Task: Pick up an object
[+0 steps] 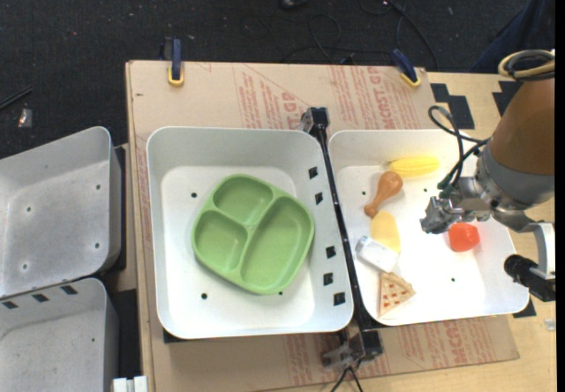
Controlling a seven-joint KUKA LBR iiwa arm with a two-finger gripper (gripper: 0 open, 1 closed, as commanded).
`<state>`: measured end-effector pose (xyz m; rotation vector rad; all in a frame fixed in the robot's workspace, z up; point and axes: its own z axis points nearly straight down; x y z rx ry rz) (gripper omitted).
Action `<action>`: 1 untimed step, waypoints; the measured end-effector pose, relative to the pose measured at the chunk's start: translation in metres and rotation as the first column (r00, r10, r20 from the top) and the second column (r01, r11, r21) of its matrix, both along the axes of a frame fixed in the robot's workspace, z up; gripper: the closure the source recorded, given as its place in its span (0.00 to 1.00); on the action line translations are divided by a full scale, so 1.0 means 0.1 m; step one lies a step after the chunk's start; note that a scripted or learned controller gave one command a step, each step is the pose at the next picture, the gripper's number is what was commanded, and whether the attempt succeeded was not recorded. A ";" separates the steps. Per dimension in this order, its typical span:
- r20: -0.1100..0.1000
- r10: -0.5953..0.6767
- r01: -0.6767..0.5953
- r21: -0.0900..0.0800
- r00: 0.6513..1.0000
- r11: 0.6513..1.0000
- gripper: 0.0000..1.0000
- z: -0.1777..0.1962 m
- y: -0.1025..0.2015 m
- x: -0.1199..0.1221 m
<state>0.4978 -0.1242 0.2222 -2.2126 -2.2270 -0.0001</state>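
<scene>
In the right bin [494, 297], the gripper [439, 215] hangs low w/ a red tomato-like piece [463, 237] just beside it, toward the near-right; round, no long axis. Can't tell finger state. Chicken drumstick [383, 192] and corn cob [415, 166] lie left/behind; bare floor toward the near wall gives room.
</scene>
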 end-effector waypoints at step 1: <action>0.000 0.001 -0.001 0.000 1.000 1.000 1.00 0.03 0.61 -0.06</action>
